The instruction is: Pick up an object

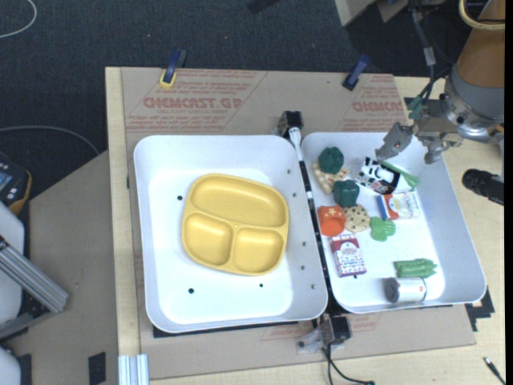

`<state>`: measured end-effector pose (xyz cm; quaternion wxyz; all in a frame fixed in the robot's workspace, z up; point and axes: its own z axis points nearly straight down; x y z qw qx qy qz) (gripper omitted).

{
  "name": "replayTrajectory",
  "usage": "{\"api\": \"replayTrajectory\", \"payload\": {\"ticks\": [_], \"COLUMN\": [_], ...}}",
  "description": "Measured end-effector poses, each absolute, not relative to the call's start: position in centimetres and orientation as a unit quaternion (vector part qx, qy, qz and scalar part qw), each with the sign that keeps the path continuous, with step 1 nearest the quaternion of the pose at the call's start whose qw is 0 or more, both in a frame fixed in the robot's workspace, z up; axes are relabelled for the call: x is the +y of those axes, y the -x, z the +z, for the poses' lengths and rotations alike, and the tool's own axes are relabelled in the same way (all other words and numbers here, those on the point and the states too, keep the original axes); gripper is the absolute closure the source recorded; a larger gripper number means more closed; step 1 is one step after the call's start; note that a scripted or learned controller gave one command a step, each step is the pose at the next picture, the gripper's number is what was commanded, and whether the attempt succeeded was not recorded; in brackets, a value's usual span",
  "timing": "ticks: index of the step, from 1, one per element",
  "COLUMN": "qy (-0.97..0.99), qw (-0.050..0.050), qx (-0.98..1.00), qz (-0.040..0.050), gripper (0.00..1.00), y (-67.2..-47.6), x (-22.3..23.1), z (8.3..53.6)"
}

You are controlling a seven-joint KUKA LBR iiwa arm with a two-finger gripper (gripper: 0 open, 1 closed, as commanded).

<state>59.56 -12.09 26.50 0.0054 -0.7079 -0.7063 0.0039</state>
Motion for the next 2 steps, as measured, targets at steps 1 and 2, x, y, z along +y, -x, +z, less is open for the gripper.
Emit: {"api": "replayTrajectory", "payload": {"ticks": [1,2], "qy": [0.707,0.707], "qw": [0.001,0.003], "qx": [-0.707,-0.707], "qz": [0.0003,0.0022], "gripper": [0.00,0.00], "y": [-59.8,-60.3], "x": [-12.1,-11.6], "z": [27.1,21.0]}}
